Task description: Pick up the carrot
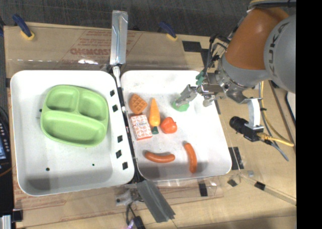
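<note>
carrot (154,112): right bin, left-centre, lying lengthwise; waffle piece and small carton just beside, tomato near.
handling: likely light, stiff, smooth plastic, tapered; best grip across the thick middle.
gripper (197,95): over right bin's upper right, well apart from carrot; finger opening unclear, nothing seen between.
right bin (221,137): also two sausages, green object under gripper.
left bin (20,137): green divided plate (75,115).
</note>
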